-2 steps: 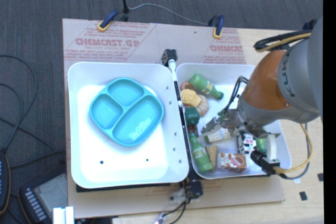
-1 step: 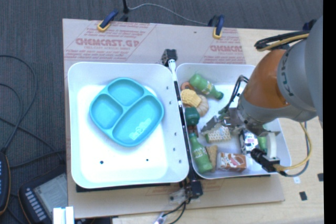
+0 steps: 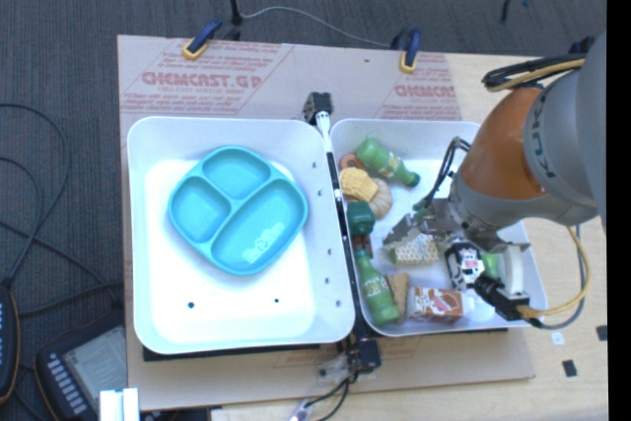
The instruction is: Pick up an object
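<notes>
The right bin (image 3: 439, 148) holds several toy foods. A green bottle (image 3: 385, 163) lies at its back, with a yellow corn piece (image 3: 356, 182) and a tan bun (image 3: 375, 201) beside it. A second green bottle (image 3: 376, 287) lies along the left wall, near a red-brown box (image 3: 436, 305). A pale speckled block (image 3: 415, 252) sits mid-bin. My gripper (image 3: 412, 230) hangs low over the bin's middle, just above that block, with the orange-banded wrist (image 3: 503, 158) behind it. The arm hides the bin's right part.
The left bin (image 3: 148, 311) bears a blue divided plate (image 3: 238, 209). A black clamp (image 3: 317, 105) sits at the divider between the bins. Cables run along the arm at the right bin's front right corner (image 3: 513, 306).
</notes>
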Robot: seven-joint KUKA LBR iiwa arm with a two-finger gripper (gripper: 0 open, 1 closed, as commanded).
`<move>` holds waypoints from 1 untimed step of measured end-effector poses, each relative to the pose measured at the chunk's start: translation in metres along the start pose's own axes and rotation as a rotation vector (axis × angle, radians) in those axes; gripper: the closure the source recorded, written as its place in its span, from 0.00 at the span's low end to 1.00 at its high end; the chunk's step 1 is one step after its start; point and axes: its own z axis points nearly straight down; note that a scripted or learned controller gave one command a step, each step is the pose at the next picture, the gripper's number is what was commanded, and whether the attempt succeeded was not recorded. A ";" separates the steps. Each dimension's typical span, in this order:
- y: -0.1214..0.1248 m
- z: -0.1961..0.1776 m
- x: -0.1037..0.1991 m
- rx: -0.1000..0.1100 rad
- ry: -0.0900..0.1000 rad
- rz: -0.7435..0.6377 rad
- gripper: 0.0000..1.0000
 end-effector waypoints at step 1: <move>0.010 -0.128 0.067 -0.002 -0.005 0.001 1.00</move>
